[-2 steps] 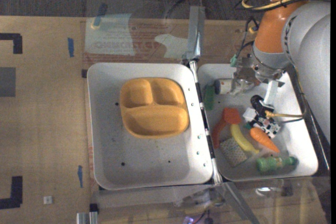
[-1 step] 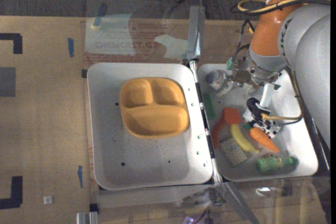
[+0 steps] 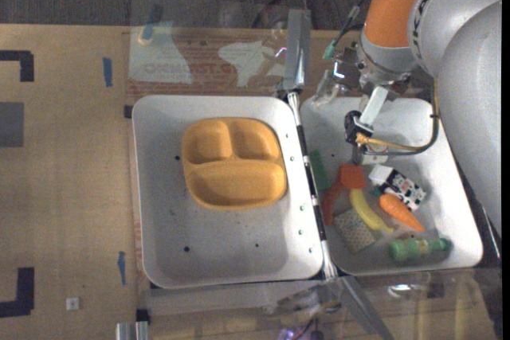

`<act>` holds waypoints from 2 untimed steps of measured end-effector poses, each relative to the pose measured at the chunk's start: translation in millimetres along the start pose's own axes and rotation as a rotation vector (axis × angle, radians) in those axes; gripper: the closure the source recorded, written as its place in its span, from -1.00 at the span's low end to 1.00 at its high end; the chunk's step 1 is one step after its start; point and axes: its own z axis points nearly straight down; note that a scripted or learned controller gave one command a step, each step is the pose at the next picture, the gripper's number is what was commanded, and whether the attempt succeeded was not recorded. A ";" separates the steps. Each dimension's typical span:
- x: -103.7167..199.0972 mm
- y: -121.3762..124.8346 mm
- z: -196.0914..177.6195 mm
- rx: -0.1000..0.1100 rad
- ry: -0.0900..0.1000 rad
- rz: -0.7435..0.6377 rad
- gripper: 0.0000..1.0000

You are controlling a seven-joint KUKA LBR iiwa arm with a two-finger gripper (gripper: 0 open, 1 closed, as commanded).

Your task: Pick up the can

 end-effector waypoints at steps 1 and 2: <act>-132.0 -6.9 98.0 -0.004 0.000 0.112 -1.00; -131.9 -6.9 97.9 -0.004 0.000 0.113 -1.00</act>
